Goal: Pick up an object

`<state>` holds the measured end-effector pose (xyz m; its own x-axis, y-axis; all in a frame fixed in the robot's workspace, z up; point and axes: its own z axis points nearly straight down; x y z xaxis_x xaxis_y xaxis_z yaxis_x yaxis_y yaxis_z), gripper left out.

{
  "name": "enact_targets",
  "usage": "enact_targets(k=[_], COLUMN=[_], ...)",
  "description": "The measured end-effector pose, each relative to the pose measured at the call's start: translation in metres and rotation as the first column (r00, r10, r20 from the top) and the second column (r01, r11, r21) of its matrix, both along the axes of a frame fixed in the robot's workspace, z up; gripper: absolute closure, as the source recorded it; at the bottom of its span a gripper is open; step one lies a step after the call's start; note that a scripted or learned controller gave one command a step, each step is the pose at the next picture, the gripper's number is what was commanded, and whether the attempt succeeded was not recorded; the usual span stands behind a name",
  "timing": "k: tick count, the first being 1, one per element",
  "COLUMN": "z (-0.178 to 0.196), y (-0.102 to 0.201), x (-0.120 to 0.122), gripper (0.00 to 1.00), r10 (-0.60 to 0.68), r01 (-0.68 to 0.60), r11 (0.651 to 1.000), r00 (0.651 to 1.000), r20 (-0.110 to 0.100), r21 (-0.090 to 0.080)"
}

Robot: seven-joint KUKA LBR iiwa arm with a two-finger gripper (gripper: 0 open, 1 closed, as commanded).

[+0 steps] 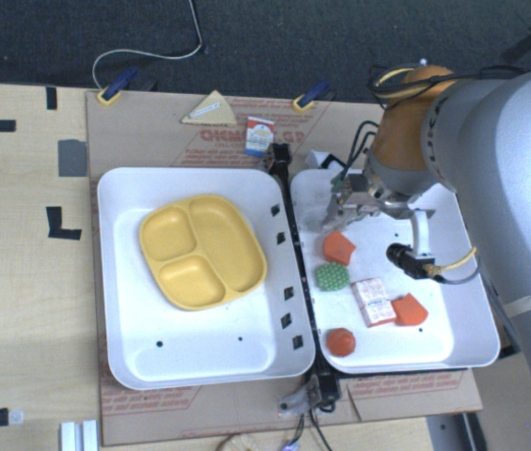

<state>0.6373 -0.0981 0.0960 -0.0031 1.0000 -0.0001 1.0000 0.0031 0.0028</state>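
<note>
Grey arm (pixel 491 148) with the orange band (pixel 406 134) comes in from the right and hangs over the back-left part of the right bin (pixel 472 346). Gripper (pixel 345 198) sits low near that bin's back wall; its tip is a blur of metal and cables, so I cannot tell how far apart the fingers are, and nothing shows clamped between them.

Relative to the gripper:
- orange block (pixel 338 248): just in front of it, on the bin floor, closest item, apart from the tip
- green bumpy ball (pixel 332 276): further forward, just past the orange block
- small red-and-white packet (pixel 373 302): forward and to the arm side, lying flat
- second orange block (pixel 410 310): touching or just beside the packet's far edge
- red-orange ball (pixel 341 342): furthest forward, near the front rim
- black cable connector (pixel 408 259): off to the arm side, hanging above the bin floor

Left bin (pixel 119 280) is across the divider from the gripper and holds a yellow three-compartment plate (pixel 201 250), lying flat and skewed.

Behind the gripper, outside the bins on the cardboard: a small red-white-blue carton (pixel 259 136) and a tan wedge (pixel 210 110).
</note>
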Motion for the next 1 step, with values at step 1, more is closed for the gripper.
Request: enact_targets(k=[1], z=[0.0], y=[0.0], x=[0.0], gripper=[0.0], r10=[0.0], r01=[0.0], r11=[1.0], r00=[1.0], r20=[0.0], r21=[0.0])
